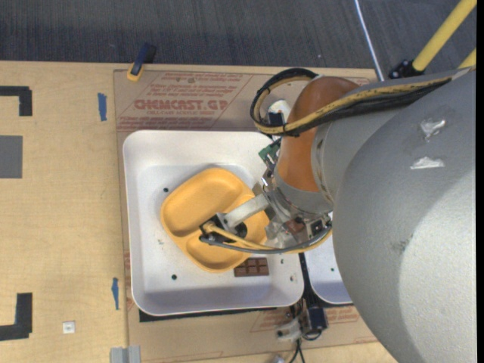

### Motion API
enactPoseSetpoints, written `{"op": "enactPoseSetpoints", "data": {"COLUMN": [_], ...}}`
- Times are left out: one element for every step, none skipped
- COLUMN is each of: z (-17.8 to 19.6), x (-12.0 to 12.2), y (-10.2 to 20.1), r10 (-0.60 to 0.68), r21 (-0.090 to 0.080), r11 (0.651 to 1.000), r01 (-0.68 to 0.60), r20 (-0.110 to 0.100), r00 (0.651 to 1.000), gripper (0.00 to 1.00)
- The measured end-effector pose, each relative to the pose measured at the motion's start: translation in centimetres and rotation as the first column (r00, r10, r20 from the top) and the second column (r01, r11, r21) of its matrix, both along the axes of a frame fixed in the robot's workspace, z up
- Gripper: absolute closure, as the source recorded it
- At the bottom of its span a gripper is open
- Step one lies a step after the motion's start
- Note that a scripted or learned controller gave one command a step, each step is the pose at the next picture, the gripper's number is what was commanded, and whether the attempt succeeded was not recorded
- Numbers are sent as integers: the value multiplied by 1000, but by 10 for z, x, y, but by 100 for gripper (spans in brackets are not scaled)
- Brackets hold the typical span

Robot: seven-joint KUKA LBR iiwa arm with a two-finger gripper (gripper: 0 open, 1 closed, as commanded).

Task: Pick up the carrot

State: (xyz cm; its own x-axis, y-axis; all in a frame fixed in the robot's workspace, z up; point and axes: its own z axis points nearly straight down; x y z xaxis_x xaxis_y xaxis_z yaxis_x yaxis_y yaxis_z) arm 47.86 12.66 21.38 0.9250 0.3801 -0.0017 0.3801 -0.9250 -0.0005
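My gripper hangs low over the right side of the left bin, under the orange wrist band. It is just above the right edge of two yellow-orange bowl-like shapes. The larger shape lies in the bin's middle. The smaller one lies in front of it. The wrist and arm cover the bin's right side, so whatever lies under the gripper is hidden.
A small brown ridged block lies near the left bin's front right corner. The right bin is mostly covered by the arm. A blue and yellow tool lies on the bench behind the bins.
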Motion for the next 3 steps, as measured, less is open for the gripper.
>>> {"op": "enactPoseSetpoints", "data": {"z": [40,-51,12], "x": [102,26,2], "y": [-12,9,19], "r10": [41,-151,-188], "r21": [0,0,1], "r11": [999,989,982], "r01": [-41,151,188], "r20": [2,-1,2], "r00": [999,989,982], "gripper": [100,100,100]}}
